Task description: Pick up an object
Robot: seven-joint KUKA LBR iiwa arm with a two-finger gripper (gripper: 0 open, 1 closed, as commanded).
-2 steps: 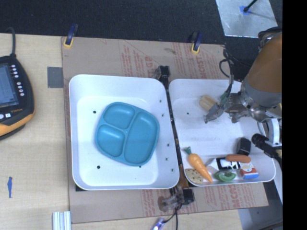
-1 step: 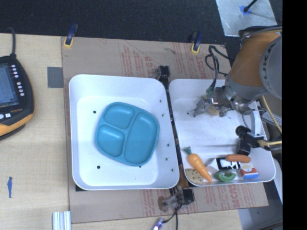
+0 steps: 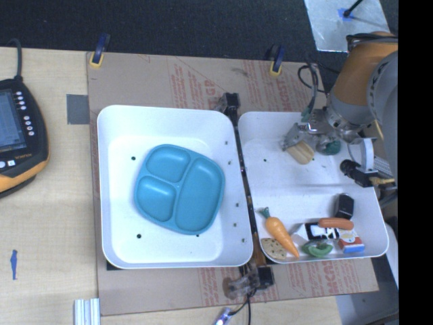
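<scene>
A light wood-grain bench top (image 3: 54,208) runs across the lower frame, overlaid in the middle by a brown cardboard sheet (image 3: 169,87) printed with faint red lettering. Two clamps, one yellow-tipped (image 3: 99,51) and one at the centre rear (image 3: 275,59), pin the sheet's far edge. Beyond the bench lies dark carpeted floor (image 3: 189,12), with a pale rectangular patch (image 3: 338,15) at upper right. Lighting is even, without strong shadow.

Tan block (image 3: 301,153) in the right bin
It is lying tilted at the gripper (image 3: 298,139) tips, near the bin's far wall.
</scene>
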